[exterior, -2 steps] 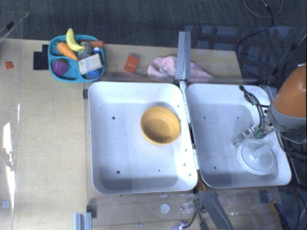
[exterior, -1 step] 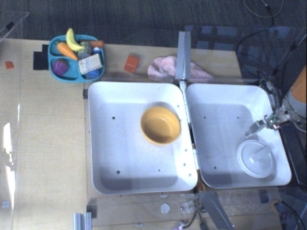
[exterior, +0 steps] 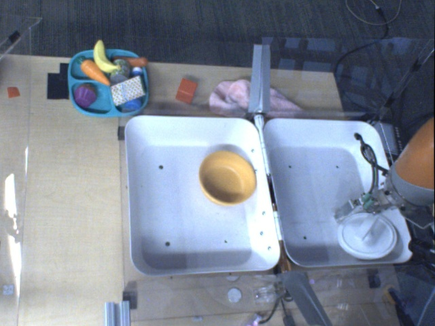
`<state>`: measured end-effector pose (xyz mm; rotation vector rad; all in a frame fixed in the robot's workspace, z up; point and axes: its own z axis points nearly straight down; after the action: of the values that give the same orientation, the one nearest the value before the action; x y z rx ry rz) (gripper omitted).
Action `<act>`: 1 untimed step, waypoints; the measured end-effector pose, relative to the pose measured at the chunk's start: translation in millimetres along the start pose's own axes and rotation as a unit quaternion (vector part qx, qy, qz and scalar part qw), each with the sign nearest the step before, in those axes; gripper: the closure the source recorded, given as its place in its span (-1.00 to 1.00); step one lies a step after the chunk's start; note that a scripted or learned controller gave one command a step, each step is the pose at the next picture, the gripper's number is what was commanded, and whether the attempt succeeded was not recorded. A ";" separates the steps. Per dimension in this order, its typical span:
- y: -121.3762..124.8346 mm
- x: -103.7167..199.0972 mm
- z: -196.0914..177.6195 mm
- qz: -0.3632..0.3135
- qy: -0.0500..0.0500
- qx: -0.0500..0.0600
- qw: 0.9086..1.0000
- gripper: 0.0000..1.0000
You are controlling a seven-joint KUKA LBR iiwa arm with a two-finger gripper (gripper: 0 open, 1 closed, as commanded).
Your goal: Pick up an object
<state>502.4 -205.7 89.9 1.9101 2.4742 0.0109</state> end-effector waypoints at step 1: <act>4.8 -1.0 -12.8 -0.002 -0.003 -0.005 1.000 1.00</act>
<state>507.1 -205.4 102.8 1.8981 2.4691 0.0168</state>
